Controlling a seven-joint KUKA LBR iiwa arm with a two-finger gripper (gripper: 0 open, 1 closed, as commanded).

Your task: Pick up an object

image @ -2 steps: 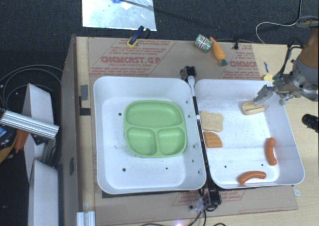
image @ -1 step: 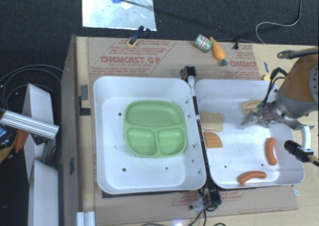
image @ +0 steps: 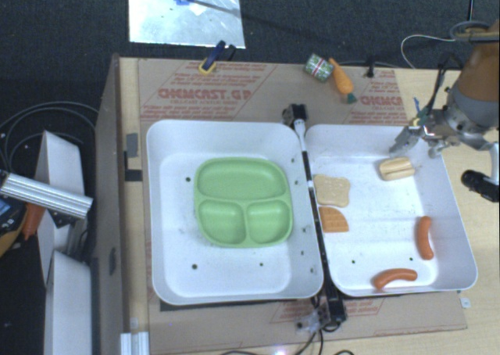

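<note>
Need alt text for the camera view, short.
The gripper hangs over the right bin's far right corner, near a bread roll; the bin also holds two toast slices and two sausages. The left bin holds a green divided plate.

In the right bin [image: 453, 213], a pale bread roll [image: 396, 167] lies near the far right corner, its long axis running roughly left to right. Against the bin's left wall sit a tan slice of toast [image: 332, 188] and, just in front of it, an orange wedge-shaped slice [image: 333, 220], both lying flat. A short reddish-orange sausage [image: 424, 237] lies along the right wall, pointing front to back, and a longer, slightly curved sausage [image: 394, 277] lies along the front wall, well apart from the bread items.
</note>
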